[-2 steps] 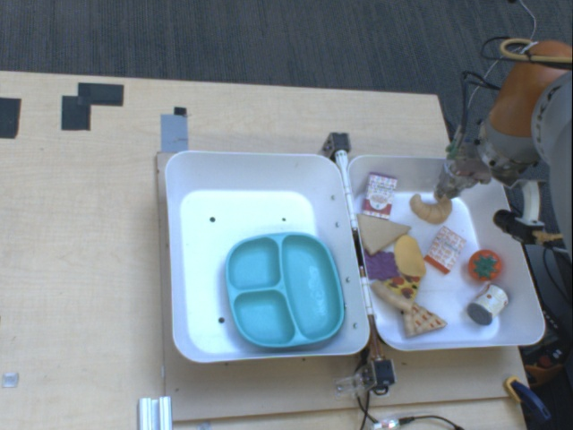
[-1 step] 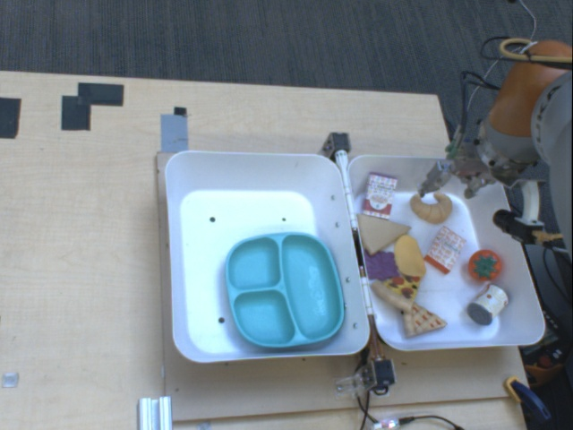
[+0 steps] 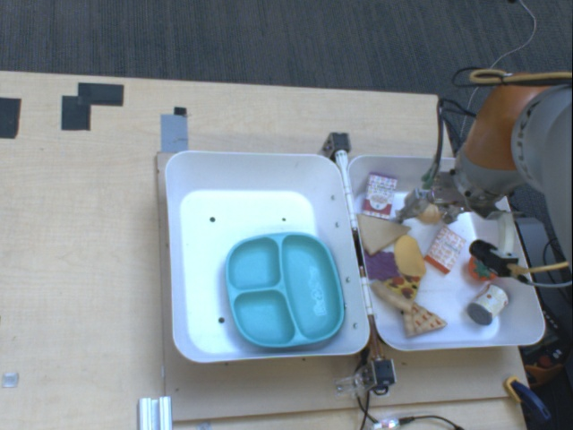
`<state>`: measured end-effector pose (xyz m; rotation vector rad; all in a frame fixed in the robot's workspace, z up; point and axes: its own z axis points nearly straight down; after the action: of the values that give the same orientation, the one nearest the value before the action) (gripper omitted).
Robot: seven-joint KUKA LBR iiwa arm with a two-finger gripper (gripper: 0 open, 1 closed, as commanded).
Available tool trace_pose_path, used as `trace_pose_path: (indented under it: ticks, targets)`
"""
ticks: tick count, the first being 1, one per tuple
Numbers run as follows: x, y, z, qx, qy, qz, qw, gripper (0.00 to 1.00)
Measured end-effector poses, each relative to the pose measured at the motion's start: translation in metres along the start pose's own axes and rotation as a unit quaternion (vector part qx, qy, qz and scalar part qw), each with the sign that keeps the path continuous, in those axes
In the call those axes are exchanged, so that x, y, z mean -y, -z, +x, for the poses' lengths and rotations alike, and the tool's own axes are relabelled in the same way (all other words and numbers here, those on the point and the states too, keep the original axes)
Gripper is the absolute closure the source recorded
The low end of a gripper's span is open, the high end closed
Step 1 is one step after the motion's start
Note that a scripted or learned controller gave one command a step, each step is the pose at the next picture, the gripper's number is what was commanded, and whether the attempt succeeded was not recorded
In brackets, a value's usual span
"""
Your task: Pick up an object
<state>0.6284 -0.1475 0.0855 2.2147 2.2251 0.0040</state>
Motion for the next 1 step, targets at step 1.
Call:
trace_pose_path:
  ticks: [1]
  targets:
    - [-0.0021, 0.0126, -0.0001, 0.001, 0.001, -0.003, 1.0000, 1.00]
